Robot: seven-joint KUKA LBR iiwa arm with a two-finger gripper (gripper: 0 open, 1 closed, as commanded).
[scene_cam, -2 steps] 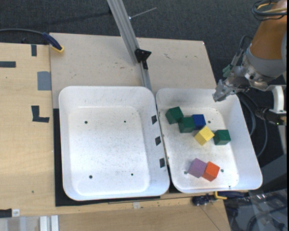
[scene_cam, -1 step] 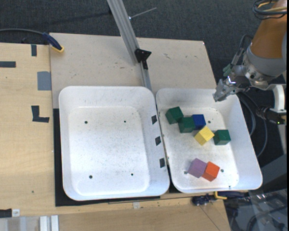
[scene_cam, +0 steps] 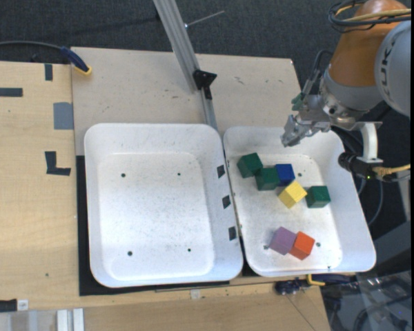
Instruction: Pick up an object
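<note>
The arm [scene_cam: 369, 50] comes in from the right, its outer part cut off by the frame edge, with the orange band wrapped in dark cables; the gripper [scene_cam: 292, 138] hangs over the far rim of the right bin [scene_cam: 352, 247], above bare white floor and apart from every block; it shows as a small grey blur, and whether it is open or clenched cannot be made out; nothing can be seen in its grasp. In the right bin the blocks lie in two groups; near the far end a green cube [scene_cam: 249, 164] sits just beside a second green cube [scene_cam: 267, 178], which touches a blue cube [scene_cam: 285, 174]; a yellow cube [scene_cam: 292, 194] lies just in front of the blue one, and a third green cube [scene_cam: 318, 196] sits just right of the yellow; whether those two touch is hard to tell. Toward the near end a purple cube [scene_cam: 283, 241] and an orange cube [scene_cam: 303, 245] rest against each other. The left bin [scene_cam: 96, 143] shows only dark specks and four small dots on its floor. A grey metal bar [scene_cam: 183, 47] slants down from the top edge, its upper end cut off, to a black clamp [scene_cam: 204, 80] behind the gap between the bins; a blue and yellow clip [scene_cam: 78, 61] with a black cable lies at the far left of the bench [scene_cam: 27, 185].
</note>
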